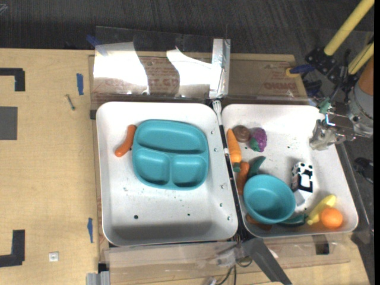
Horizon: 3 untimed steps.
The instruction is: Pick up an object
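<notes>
My gripper (pixel 321 136) hangs over the right bin's (pixel 285 113) upper right corner, near its right wall, with nothing seen in it. Below it, a black-and-white toy (pixel 303 177) lies on the bin floor. A teal bowl (pixel 269 198) sits at the bin's front, and an orange fruit (pixel 332 218) and a yellow banana (pixel 321 207) lie to its right. Along the bin's left wall are an orange carrot (pixel 234 151), a brown piece (pixel 241 133) and a purple grape bunch (pixel 257 139).
The left bin (pixel 113 189) bears a teal divided plate (pixel 170 154) and an orange sausage-shaped piece (pixel 125 141) to its left. Cardboard and clear plastic (pixel 160 70) stand behind the bins. Yellow-handled equipment (pixel 350 22) stands at the upper right.
</notes>
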Each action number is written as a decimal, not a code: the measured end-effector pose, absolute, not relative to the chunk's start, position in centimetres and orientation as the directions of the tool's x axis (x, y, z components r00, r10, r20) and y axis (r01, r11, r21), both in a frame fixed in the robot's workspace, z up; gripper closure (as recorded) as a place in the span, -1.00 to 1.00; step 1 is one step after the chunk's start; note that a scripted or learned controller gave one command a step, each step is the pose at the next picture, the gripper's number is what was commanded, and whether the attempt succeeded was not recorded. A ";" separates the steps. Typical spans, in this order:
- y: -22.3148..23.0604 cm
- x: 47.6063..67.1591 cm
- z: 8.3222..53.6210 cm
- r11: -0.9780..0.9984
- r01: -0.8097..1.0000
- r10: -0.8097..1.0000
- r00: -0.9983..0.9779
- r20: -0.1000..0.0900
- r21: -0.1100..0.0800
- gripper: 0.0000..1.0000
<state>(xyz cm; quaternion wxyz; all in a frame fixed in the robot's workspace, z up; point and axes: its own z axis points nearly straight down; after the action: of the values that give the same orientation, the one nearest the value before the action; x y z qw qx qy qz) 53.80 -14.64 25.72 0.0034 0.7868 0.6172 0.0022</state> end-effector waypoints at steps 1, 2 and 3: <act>-8.9 55.0 10.2 -0.259 0.966 0.966 0.259 -0.001 -0.010 1.00; -9.8 60.6 20.5 -0.282 0.959 0.959 0.282 0.001 0.008 1.00; -12.1 62.6 26.4 -0.011 1.000 1.000 0.012 -0.003 0.007 1.00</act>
<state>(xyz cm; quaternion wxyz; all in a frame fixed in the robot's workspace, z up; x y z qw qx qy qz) 62.57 -12.09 26.44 0.0034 0.7112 0.7030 0.0013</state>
